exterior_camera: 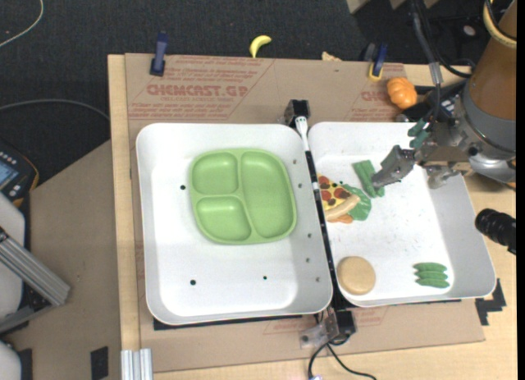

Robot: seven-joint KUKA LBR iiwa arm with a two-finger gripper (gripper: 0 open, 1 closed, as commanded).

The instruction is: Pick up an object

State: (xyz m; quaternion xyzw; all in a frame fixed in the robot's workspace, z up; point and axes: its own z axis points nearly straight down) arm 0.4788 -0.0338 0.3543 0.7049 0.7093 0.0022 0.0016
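Note:
In the right bin [459, 231], my gripper [387, 172] hangs low over the upper middle, reaching in from the right. Its tip is right beside a green strip-shaped toy [365, 178], which lies tilted on the bin floor. Whether they touch I cannot tell. Just left of the strip lies a pizza slice toy [338, 199] with red dots. Near the front wall sits a round tan biscuit [357, 275]. A green pea pod [431, 274] lies at the front right.
The left bin [164, 231] holds a light green divided plate [243, 196]. An orange toy [401, 92] and a yellow banana [260, 43] lie on the board behind the bins. Blue clamps [159, 56] grip the board's far edge.

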